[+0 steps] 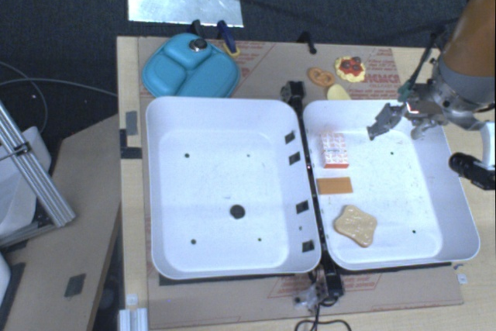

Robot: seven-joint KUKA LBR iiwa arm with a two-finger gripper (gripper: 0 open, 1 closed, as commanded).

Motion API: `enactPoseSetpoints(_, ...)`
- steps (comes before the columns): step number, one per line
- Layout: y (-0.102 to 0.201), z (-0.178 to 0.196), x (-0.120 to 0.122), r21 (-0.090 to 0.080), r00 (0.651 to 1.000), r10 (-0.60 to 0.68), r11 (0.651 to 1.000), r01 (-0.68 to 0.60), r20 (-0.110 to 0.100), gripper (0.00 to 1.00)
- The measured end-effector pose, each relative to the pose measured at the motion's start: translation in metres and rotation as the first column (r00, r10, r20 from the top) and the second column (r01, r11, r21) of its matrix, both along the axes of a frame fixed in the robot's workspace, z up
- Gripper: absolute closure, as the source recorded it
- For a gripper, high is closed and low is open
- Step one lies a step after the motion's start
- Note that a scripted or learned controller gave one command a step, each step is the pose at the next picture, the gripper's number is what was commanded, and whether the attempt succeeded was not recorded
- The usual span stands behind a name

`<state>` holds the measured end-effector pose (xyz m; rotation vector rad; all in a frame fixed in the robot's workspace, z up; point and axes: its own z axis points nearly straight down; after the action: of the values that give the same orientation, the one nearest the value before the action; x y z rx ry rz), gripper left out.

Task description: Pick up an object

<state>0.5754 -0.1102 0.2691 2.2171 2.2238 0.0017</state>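
Objects lie in the right bin [457,236]: a white-and-red box [335,149], an orange card [335,185] and a tan cookie-shaped piece [356,225], all left of and below the gripper [403,122]. We see its fingers spread wide, holding nothing. The arm is cut off at the right edge. The left bin [167,167] holds a dark disc [237,212].

Grey arm [457,101] with a broad orange band [474,31], thin black cable alongside, dull metal-grey jaws
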Motion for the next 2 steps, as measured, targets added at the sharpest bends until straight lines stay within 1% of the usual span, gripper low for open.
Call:
enactPoseSetpoints(1, -0.039, -0.124, -0.061, 0.002, 1.000, -0.008, 1.000, 0.008, -0.014, 0.00)
enactPoseSetpoints(2, -0.036, -0.107, -0.055, -0.001, 1.000, -0.001, 1.000, 0.001, 0.004, 1.00)
